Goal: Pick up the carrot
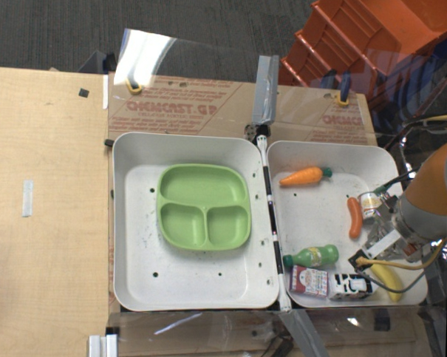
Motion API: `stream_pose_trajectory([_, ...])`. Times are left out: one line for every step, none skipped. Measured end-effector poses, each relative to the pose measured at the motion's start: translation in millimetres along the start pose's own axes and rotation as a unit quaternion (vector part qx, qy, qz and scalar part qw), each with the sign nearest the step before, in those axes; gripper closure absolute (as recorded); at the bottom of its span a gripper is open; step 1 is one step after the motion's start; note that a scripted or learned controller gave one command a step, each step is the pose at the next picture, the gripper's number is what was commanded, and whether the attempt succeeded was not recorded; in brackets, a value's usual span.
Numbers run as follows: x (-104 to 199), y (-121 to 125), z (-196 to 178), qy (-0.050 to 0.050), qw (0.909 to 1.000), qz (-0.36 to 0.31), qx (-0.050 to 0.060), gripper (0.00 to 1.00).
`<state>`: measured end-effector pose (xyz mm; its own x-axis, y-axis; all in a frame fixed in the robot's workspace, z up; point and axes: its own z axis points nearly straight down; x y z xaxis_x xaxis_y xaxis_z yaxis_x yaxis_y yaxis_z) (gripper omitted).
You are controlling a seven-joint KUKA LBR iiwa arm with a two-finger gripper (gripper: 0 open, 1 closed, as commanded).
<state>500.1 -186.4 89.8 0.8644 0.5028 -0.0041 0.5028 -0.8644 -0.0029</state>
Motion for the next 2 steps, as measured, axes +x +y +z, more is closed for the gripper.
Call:
stream_pose_trajectory([-0.8, -0.2, -7.6, -0.001, 1.0000, 0.001, 0.002, 1.00])
stream_pose_trajectory([-0.8, -0.2, -7.6, -0.001, 1.0000, 0.001, 0.002, 0.00])
